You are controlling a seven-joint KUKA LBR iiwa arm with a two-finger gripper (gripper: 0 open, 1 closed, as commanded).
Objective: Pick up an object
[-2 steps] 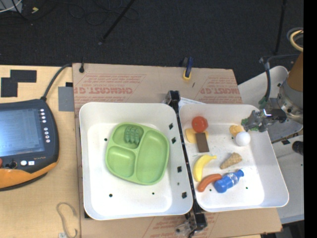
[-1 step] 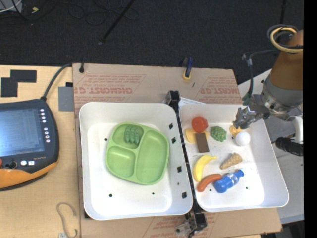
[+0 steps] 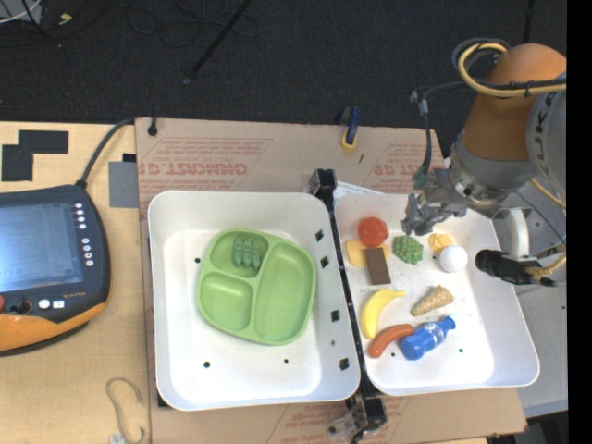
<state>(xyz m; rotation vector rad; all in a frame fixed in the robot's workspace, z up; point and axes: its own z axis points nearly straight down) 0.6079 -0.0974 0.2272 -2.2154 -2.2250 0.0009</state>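
My pincer (image 3: 418, 222) hangs low over the right bin (image 3: 504, 359), near its back edge, tips just above and beside the green broccoli (image 3: 407, 249). Can't tell from this angle if it's apart or together; nothing visibly clamped in it. Nearest target is the broccoli, w/ a red tomato (image 3: 373, 231) just to its left, a brown block (image 3: 376, 265) below that and a yellow wedge (image 3: 354, 252) touching the block's left side. To the broccoli's right: small yellow piece (image 3: 440, 241) and a white ball (image 3: 452, 259), near each other. Further fwd: banana (image 3: 375, 309), cone (image 3: 432, 300), red sausage (image 3: 391, 338) and blue bottle (image 3: 426, 337), the last two touching. Left bin (image 3: 176, 359) has a green divided plate (image 3: 257, 286) w/ a green bunch of something (image 3: 247, 251) in its back compartment. My guess: the broccoli is light toy plastic, stiff, bumpy top so decent friction, not fragile. Best grab prob. across its lumpy head from above, w/ room either side since tomato and yellow piece sit close but apart from it. Ball and tomato look round and smooth, likelier to squirt out. Risk: nudging the block or tomato on the way down.
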